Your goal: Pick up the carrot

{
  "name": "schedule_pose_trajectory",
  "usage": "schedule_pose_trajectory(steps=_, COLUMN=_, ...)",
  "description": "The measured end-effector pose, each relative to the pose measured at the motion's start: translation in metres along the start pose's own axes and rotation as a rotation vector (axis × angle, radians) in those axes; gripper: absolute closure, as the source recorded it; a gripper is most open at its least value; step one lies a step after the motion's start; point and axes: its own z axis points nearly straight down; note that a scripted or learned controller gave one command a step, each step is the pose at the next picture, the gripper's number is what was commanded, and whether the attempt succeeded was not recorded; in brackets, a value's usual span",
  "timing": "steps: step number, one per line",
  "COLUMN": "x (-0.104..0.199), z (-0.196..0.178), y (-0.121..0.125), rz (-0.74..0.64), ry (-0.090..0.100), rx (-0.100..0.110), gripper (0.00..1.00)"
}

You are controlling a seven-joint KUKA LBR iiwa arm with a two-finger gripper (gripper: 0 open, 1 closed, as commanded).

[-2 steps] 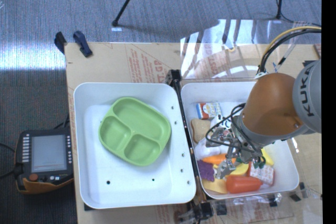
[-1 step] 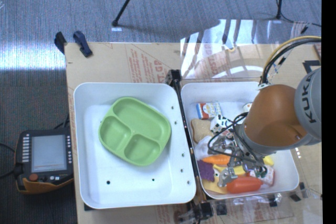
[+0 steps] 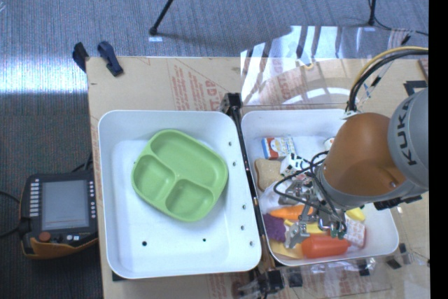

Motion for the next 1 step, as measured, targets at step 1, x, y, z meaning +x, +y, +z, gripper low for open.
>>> schedule_pose_trajectory(steps=1, x=-0.0106, z=0.0038, y=-0.0064, rz=0.301, ry=0.012, rx=0.002, gripper=0.0)
